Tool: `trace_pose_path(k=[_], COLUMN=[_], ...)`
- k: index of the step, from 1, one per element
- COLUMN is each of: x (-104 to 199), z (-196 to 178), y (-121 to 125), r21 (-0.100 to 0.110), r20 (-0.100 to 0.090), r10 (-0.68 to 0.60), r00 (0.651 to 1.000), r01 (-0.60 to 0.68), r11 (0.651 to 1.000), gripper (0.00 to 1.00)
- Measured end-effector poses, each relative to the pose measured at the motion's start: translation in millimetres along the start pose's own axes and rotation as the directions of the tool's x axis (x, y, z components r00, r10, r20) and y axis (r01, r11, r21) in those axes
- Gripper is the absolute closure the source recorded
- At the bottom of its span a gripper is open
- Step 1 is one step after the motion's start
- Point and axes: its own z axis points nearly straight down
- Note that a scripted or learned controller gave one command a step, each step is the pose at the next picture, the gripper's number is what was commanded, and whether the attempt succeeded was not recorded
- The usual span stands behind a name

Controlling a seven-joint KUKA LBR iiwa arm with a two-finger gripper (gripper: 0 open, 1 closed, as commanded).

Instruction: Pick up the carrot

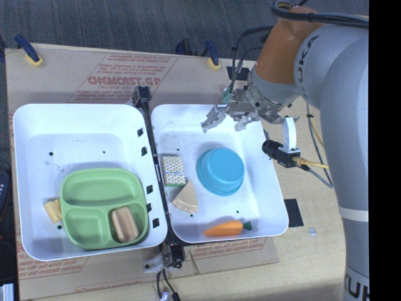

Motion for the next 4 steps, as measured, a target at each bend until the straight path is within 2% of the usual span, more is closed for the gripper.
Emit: trace_pose_path(k=[1,2,3,4], x=[67.1,86.0,125.3,124.4], z=[-63.1,-97.7,-120.8,-120.1], y=[-30.3,-21.7,-30.2,-30.5], r21=[-0.008,-0.003,-0.006,-0.005], r20=[-0.002,0.004,0.002,0.003], r10=[0.041,-0.109,-0.085,-0.083], r00=[0.999,0.994,0.996,0.997], r01=[-0.041,0.109,0.085,0.083], r11=[0.999,0.994,0.996,0.997], gripper=[0.00,0.00,0.00,0.00])
